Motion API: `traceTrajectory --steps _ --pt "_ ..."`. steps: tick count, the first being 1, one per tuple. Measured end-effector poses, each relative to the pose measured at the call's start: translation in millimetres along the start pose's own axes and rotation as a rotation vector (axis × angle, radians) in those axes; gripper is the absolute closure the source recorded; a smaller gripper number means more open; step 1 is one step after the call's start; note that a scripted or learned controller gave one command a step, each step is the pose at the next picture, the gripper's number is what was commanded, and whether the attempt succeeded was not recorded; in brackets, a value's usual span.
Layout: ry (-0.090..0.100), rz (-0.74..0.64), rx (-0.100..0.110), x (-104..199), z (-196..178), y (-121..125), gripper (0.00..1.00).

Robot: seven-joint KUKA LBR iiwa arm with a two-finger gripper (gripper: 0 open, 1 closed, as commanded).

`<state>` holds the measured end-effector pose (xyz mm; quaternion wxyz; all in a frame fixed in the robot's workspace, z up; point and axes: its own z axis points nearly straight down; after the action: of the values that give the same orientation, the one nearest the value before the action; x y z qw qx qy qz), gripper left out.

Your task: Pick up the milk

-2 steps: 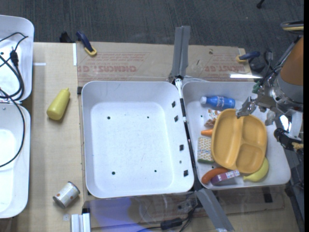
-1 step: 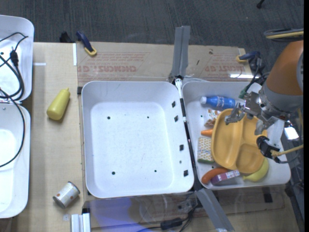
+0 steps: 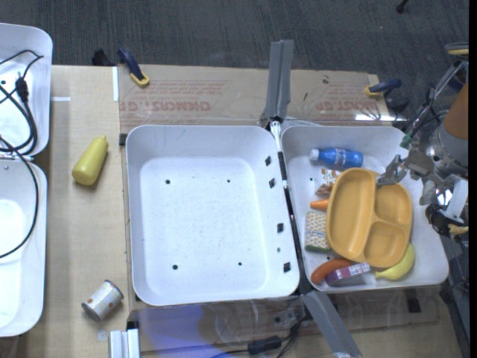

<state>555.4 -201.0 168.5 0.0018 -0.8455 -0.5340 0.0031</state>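
White-capped blue milk bottle point(image 3: 337, 156) is seen lying at the far end of the right bin point(image 3: 298, 200).
Nothing is held by the gripper point(image 3: 393, 171), poised over the yellow tray point(image 3: 369, 216); finger spread cannot be judged. A roll away may be caused by contact with the rounded bottle.

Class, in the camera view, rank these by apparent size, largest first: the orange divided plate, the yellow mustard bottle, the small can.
1. plate
2. mustard bottle
3. can, not far behind the bottle
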Motion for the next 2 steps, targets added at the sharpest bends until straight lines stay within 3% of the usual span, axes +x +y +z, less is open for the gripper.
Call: traceTrajectory --steps 1,2 --pt "0.007 0.183 -0.019 34.7 54.2 -10.9 0.00" --pt "0.007 0.182 -0.018 34.7 54.6 -11.3 0.00"
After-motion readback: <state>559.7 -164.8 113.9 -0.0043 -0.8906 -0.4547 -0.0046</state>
